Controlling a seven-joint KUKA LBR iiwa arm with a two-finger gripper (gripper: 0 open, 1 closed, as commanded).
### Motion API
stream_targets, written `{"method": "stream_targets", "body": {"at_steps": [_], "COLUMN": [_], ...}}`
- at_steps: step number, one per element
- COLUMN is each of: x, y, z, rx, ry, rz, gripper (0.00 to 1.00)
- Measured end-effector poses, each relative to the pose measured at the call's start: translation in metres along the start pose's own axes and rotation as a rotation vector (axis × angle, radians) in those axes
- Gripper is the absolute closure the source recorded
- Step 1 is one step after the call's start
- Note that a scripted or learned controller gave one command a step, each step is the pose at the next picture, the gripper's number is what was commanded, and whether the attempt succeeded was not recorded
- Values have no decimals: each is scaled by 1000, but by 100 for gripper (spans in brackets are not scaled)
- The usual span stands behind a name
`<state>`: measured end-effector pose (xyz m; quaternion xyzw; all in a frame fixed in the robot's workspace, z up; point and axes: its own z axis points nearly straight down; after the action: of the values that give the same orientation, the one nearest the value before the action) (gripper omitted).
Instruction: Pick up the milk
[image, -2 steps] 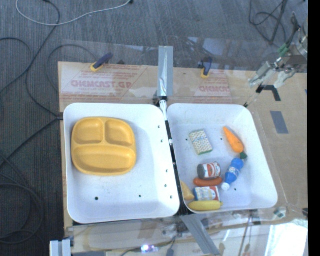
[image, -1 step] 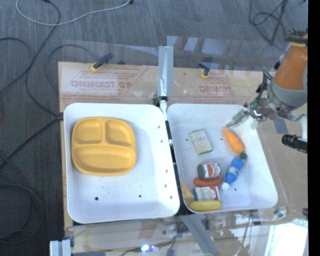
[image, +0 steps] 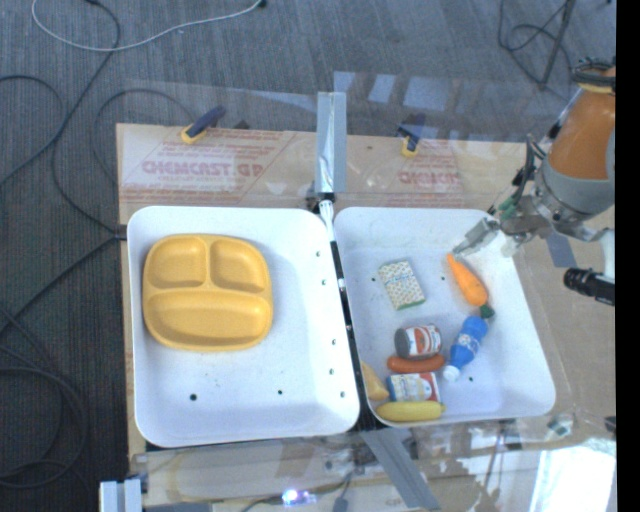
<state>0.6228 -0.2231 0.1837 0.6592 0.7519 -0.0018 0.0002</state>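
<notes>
Gripper (image: 487, 232) w/ fingers spread open, holding nothing, above right bin (image: 520, 330) rim; milk (image: 413, 386) near front.

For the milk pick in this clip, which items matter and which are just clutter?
Part of the job:
- milk carton, low in the right bin
- gripper, above that bin's upper right edge

Lying about:
- carrot
- blue bottle
- can
- banana
- green patterned sponge
- yellow divided plate in the left bin

The bench (image: 250, 165) is a pale board with faded red lettering (partly under clear sheeting). Two white bins rest on it side by side: the left bin (image: 170, 400) and the right bin (image: 520, 340).
</notes>
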Motion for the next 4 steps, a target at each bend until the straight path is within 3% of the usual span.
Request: {"method": "stream_targets", "body": {"at_steps": [1, 2, 3, 4], "x": [-7, -6, 6, 78], "y": [46, 46, -49, -49], "z": [-154, -146, -37, -17], "rx": [-3, -2, -3, -2], "ry": [-4, -2, 1, 3], "rz": [-197, -366, -604, -697], "gripper": [0, 0, 0, 0]}}
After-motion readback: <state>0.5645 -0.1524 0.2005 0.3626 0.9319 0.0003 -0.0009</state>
